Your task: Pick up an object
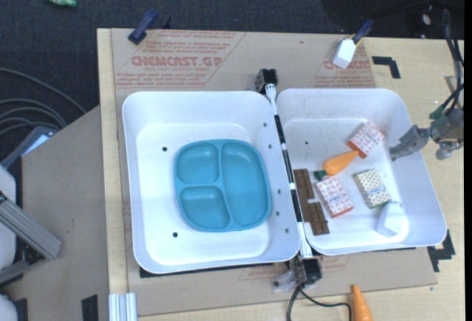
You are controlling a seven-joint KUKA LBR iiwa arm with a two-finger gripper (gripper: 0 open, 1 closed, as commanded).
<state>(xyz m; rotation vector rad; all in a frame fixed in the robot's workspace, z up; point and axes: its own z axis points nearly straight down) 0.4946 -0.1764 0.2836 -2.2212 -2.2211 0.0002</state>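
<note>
The right bin [341, 96] holds several small objects. An orange carrot-shaped toy [341, 162] lies near its middle. A red-and-white packet [366, 139] sits just above it, a similar one [334, 195] lies below it, and a greenish patterned packet [372, 187] is to the right. A brown chocolate bar [310, 201] rests along the bin's left wall, and a white lump [389, 219] sits in the near right corner. My gripper [419, 141] hovers over the bin's right rim, right of the upper packet, touching none of the objects.
The left bin [147, 114] holds a blue divided plate [221, 185]. Both bins sit on a cardboard sheet [184, 57] on the bench. A white clip [344, 54] lies behind the right bin. An orange tool tip [358, 305] shows at the front.
</note>
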